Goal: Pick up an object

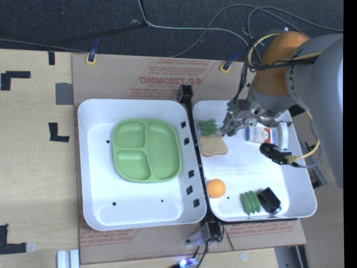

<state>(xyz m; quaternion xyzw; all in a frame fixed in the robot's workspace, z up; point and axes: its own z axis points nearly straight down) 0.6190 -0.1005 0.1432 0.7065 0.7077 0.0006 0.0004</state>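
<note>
Two bins: shallow and white, side by side on the bench (39,166), over brown cardboard.
Left bin (95,205): holds a green divided plate (147,151), near its centre.
Right bin (304,200): holds the loose objects.
Green leafy piece (207,127): at the right bin's 10 o'clock corner.
Tan slice (213,146): just at 6 o'clock of the leafy piece.
Orange ball (216,188): at the bin's 8 o'clock, against the left wall.
Fingers (230,126): low over the bin's upper left, close beside the leafy piece and the tan slice; how far apart they stand I cannot tell, and nothing shows between them.
Green ridged piece (250,201): at 6 o'clock.
Black block (270,200): just beside the ridged piece.
Small carton (260,134): red and white, at 3 o'clock of the fingers.
</note>
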